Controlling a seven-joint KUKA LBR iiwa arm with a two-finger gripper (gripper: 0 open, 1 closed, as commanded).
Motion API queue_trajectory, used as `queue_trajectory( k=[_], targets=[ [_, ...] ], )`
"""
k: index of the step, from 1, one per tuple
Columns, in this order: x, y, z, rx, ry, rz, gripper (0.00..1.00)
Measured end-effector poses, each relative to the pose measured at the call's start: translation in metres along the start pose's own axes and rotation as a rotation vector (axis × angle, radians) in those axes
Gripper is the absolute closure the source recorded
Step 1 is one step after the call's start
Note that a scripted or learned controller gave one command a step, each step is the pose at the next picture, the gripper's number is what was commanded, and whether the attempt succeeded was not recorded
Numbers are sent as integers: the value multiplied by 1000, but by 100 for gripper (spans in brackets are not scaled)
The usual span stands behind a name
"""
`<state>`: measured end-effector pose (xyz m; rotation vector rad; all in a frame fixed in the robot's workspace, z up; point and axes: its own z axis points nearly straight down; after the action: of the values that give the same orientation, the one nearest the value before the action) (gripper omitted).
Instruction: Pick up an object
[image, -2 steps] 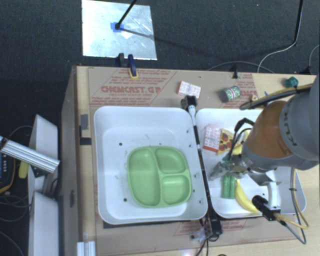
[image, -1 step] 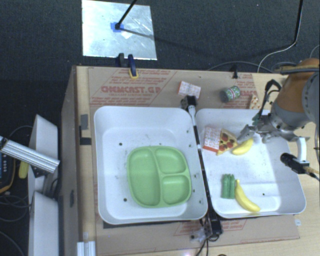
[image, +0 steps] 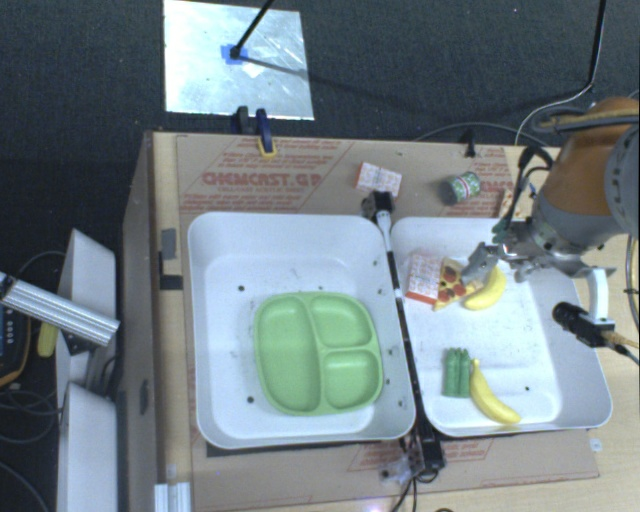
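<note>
The grey two-finger tool (image: 490, 262) is seen low in the right-hand shallow white plastic bin (image: 575, 395), reached in from the right under the arm's orange band. Its fingers are lost against the clutter beneath them, so whether they are spread or closed cannot be told, and nothing is shown clearly between them. The tool is placed directly over, or against, a curved yellow banana (image: 487, 292) at the upper middle of that bin; contact cannot be confirmed. Just to the left of this banana, touching or overlapping it, a flat white and red printed packet (image: 424, 277) is seen, with small red and yellow pieces at its edge.

Further out, near the front of the same bin, a second yellow banana (image: 492, 395) is laid beside a small green ridged block (image: 457, 371); the two are just beside each other and well apart from the tool. In the left-hand white bin (image: 215, 260) a light green divided plastic plate (image: 318, 352) is lying flat. On the brown cardboard-covered counter (image: 300, 175) behind the bins a small green can (image: 463, 186) and a small white card (image: 379, 179) are found.

The task is judged to be at the grasping stage: the approach is made, while a secure hold and the lift are not yet shown. All objects are resting on bin floors.
</note>
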<state>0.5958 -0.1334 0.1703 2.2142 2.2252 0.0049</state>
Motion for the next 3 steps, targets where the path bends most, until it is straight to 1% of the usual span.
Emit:
queue_trajectory(
  k=[1, 2, 3],
  targets=[
    [30, -43, 11, 3, 0, 3, 0],
    [45, -95, 66, 6, 0, 4, 0],
    [34, -109, 86, 3, 0, 4, 0]
  ],
)
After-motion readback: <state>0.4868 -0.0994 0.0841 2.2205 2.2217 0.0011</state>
